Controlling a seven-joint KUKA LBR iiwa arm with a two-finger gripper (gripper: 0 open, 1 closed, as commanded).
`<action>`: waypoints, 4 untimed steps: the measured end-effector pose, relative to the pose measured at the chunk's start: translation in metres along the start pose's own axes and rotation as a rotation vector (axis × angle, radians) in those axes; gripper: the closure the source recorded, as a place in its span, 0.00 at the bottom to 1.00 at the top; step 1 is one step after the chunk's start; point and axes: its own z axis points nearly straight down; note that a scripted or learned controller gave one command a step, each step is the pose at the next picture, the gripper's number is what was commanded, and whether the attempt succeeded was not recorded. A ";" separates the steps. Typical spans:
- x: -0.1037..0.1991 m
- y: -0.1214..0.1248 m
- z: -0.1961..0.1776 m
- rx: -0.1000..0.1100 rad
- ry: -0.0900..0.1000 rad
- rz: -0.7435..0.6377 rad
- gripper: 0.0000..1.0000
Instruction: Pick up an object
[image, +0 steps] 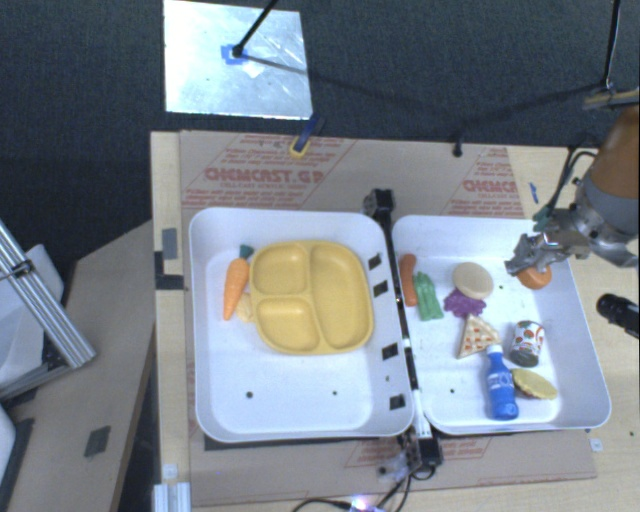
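Camera view: the gripper (533, 262) hangs over the far right part of the right bin (585, 345), its metal tips reaching in from the arm at the frame's right edge. Whether the jaws are open or closed cannot be told from this angle. Directly under and just behind the jaws lies a small orange ball (538, 277), round, bright and partly covered by the metal; contact between the two cannot be made out.

Just to the left of the jaws rests a tan bun (472, 279), with a purple grape cluster (463, 302) touching its near side. Farther left lie a green pod (428, 297) and an orange-red sausage (408, 278) beside the bin's left wall. Nearer the camera from the jaws sit a pizza slice (476, 336), a small tin can (526, 342), a blue bottle (500, 382) and a yellow biscuit (536, 384), grouped closely together.

Well to the left of the jaws, the left bin (215, 400) carries a yellow divided plate (308, 296) with a carrot (235, 285) beside its left rim.
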 end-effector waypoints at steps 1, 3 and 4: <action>0.050 -0.005 0.011 0.000 0.000 -0.001 1.00; 0.157 -0.019 0.017 0.002 0.000 0.000 1.00; 0.202 -0.018 0.013 -0.001 0.001 -0.002 1.00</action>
